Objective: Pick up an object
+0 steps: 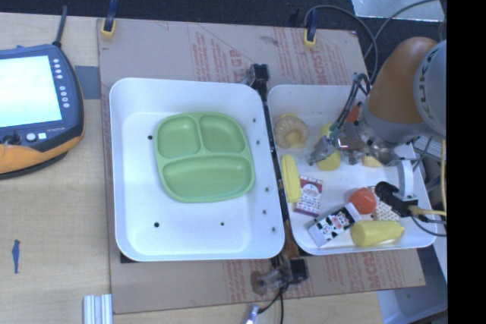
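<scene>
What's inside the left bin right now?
The left bin holds one green divided plate, lying flat with nothing in its three compartments. Whatever bin floor lies under the plate is covered. The gripper is over the right bin.

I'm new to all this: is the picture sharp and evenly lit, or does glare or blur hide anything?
Camera view: bright, even light; the left bin is nearly washed out white, the handheld screen glares blank. The green plate is clear; the gripper and small items around it are soft, details hard to read.
</scene>
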Robot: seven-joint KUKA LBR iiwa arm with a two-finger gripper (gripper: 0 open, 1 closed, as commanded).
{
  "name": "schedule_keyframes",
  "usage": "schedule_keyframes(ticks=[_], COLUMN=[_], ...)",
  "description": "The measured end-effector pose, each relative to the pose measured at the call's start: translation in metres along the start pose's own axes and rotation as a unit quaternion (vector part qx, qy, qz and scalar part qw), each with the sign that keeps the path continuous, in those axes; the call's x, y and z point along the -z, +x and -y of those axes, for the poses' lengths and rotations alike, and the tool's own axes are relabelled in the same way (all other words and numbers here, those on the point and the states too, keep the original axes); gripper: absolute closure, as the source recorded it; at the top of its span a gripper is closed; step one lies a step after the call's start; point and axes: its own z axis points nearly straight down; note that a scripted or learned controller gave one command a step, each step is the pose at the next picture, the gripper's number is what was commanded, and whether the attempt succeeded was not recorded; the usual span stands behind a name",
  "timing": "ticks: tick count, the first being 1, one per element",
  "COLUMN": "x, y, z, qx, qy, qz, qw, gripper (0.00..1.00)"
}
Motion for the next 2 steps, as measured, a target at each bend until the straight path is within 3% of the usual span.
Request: schedule_keyframes(ticks=[1, 2], x=[0.01, 0.101], y=[-0.001, 0.067], z=[0.0, -0.001], qx=[0.001, 0.0], qy=[0.001, -0.002], qz=[0.001, -0.001], qw=[1.0, 1.0], gripper=[1.0, 1.0])
